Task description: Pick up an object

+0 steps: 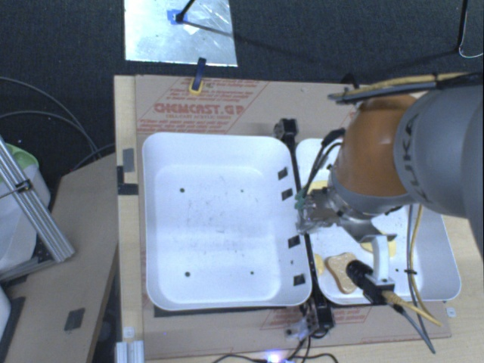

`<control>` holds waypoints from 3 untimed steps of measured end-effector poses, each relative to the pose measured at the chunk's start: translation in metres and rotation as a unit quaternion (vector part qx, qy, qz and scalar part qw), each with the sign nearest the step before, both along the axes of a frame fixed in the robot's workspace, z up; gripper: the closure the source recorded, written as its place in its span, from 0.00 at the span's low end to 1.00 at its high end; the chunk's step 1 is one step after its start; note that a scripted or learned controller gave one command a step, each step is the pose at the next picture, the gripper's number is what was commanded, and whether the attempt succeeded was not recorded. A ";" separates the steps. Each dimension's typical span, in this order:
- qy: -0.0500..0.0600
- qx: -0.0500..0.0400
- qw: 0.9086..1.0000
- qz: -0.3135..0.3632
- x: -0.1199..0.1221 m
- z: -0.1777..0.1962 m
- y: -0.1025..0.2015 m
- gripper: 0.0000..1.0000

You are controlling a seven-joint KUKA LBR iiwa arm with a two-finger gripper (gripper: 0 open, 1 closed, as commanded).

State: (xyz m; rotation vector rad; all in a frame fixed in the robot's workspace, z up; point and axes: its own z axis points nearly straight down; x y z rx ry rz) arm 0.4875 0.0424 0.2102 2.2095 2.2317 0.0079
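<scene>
Though mostly masked by the grey arm [446, 150] and its orange band [374, 146], can just be made out as the gripper [308, 218], low over the right bin [442, 274] and hard by that bin's left wall, at the seam with the left bin [219, 138]. Cannot tell whether parted or closed: hidden beneath the wrist from this angle.

Look for the task's thing on the right bin's floor: a tan bread-like piece [342, 271], near the front wall and toward the left corner. Lies down-view and a little right of the gripper, near it yet apart, not beneath it. Seems to lie flat. Has a smaller tan scrap [317, 265] just to its left, close to the bin's left wall; cannot tell whether touching. Note also a yellowish piece [378, 242] further right and slightly up-view, partly covered by the robot, and a pale yellow bit [321, 186] peeking out at the wrist's left edge, up-view of the gripper.

Shows, in the left bin, a white floor flecked with dark specks. Carries small black clips [287, 195] down the seam between the two bins. Rests, bins and all, on a brown printed board [204, 100].
</scene>
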 end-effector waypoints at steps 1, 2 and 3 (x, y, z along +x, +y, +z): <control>-0.008 0.003 1.000 0.002 0.001 0.155 0.062 1.00; 0.001 -0.002 1.000 -0.007 0.000 0.133 0.013 1.00; -0.001 -0.001 1.000 -0.001 0.001 0.144 0.016 1.00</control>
